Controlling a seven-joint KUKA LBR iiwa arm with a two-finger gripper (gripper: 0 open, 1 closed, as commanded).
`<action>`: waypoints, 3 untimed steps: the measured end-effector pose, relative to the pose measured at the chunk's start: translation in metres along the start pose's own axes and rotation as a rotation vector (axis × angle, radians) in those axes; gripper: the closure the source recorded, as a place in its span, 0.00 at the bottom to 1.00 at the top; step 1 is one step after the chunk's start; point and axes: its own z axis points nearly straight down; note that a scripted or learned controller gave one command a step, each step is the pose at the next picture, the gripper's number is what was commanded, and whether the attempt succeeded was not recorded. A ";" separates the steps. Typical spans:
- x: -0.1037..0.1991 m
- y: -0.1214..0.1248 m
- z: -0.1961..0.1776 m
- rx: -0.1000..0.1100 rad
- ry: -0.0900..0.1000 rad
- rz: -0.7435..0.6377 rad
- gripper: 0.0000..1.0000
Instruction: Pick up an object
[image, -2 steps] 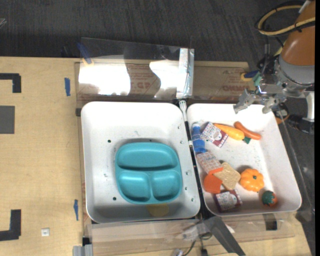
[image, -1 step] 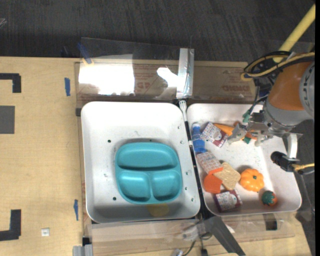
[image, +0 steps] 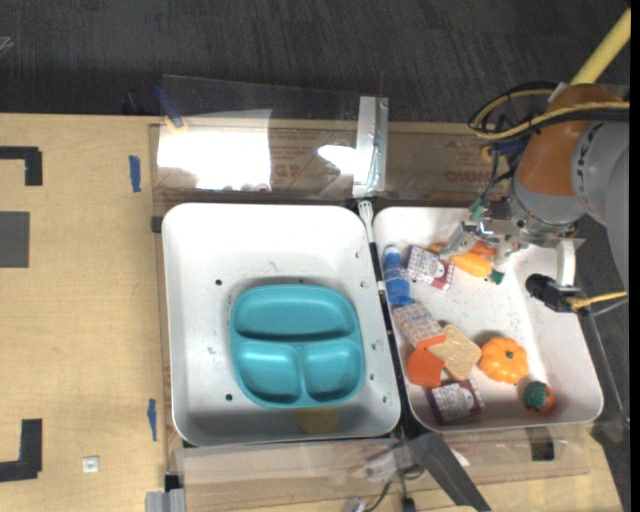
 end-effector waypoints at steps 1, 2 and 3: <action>0.000 0.000 -0.012 0.005 0.002 -0.002 1.00; 0.000 0.001 -0.013 -0.001 0.001 -0.001 0.00; 0.000 0.003 -0.025 -0.007 0.000 -0.002 1.00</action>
